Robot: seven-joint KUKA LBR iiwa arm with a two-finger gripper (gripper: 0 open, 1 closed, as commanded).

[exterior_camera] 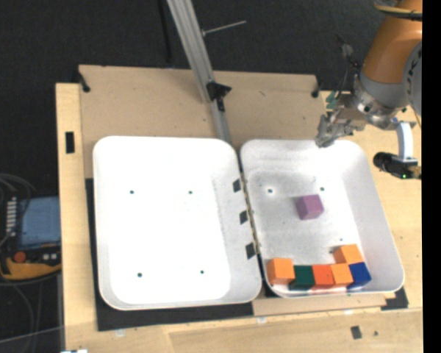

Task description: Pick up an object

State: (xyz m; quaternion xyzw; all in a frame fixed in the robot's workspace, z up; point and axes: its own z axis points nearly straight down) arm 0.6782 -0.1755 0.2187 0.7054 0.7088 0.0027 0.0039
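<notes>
Start at the bottom of the frame, where the crowd is. Along the near wall of the right bin (378, 219) you have a row of small blocks packed edge to edge: an orange block (281, 269) at the left end, a green block (303, 276) touching it, then more orange ones, and a blue block (359, 273) at the right end with another orange one just behind it. They sit hard against the wall and against each other, so a finger would have little room to slip in beside any of them.

Move up toward the centre of that bin and you find the easier target: a purple block (309, 207), standing alone on the white floor, well apart from the row and from every wall. It looks roughly cube-shaped, so I see no long axis to line up with.

Further up, at the upper right of the frame, the gripper (328, 134) hangs over the bin's far rim, tips pointing down. From this angle you cannot tell whether it is spread or closed, and nothing is seen in it.

So the relation that matters is this: the purple block lies below and slightly left of the gripper in the frame, toward the bin's middle. My judgement is that you travel that way, then descend.

The left bin (103, 219) bears nothing to pick.
</notes>
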